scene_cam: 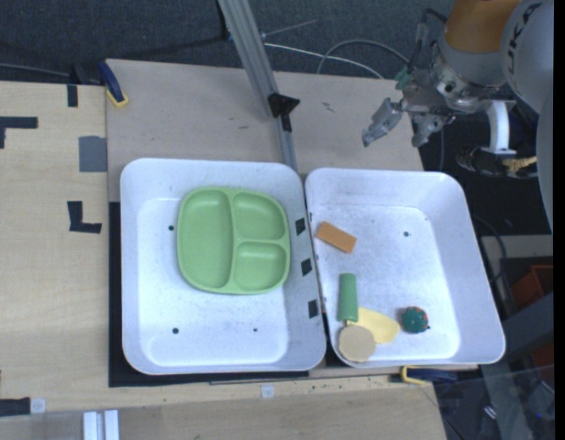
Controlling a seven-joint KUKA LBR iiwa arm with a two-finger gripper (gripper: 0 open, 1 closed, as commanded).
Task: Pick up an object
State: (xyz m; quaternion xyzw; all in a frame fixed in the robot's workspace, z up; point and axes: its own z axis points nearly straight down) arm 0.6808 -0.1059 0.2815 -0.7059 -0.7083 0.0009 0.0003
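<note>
The arm (503, 26) reaches in from the right, its gripper (399, 128) hanging with fingers spread and holding nothing.

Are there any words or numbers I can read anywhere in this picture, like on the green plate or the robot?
No text can be read in this picture.
Green plate: plain, no words.
Two white bins: dark specks only, no letters.
Orange block, green stick, tan disc: no labels.
Robot arm: a dark mark at its edge, cut off, not readable.
</note>
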